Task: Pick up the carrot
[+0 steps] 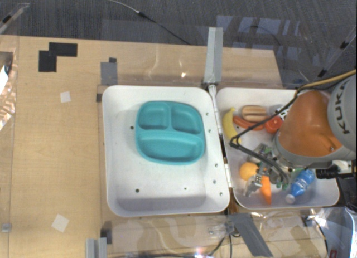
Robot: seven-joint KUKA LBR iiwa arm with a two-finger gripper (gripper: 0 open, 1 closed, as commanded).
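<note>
The right bin is crowded — the carrot is hemmed in by an orange on one side and a blue bottle on the other, with the hand just beside it. Much of that bin is covered by the arm. More open floor is offered by the left bin around its teal tray.

1. A small orange carrot is seen in the right bin, near its front wall.
2. It is laid roughly lengthwise toward the front, partly hidden beneath the arm.
</note>
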